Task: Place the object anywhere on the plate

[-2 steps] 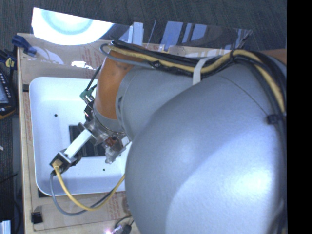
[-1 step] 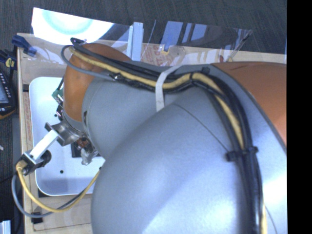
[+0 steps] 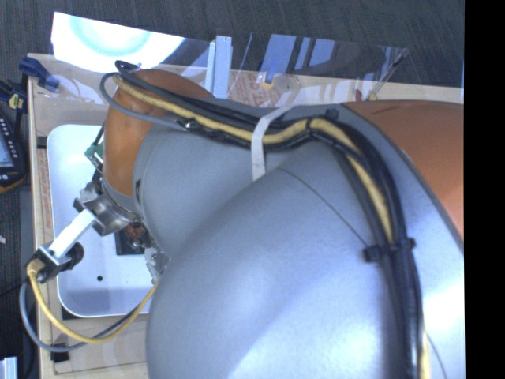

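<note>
The grey arm (image 3: 316, 235) with its orange band (image 3: 130, 144) reaches far across from the right and covers most of the view. Its wrist and gripper (image 3: 130, 242) hang low over the left white bin (image 3: 67, 152), near the bin's middle. A dark block-like part sits under the wrist, and I cannot tell whether it is part of the gripper or a thing in it. A small dark speck (image 3: 100, 278) lies on the bin floor just left of the gripper.
A white bracket (image 3: 67, 239) with a yellow cable (image 3: 47, 314) sticks out left from the wrist over the bin's left wall. Black and yellow cables run along the arm. The wooden bench edge (image 3: 35, 172) borders the bin on the left.
</note>
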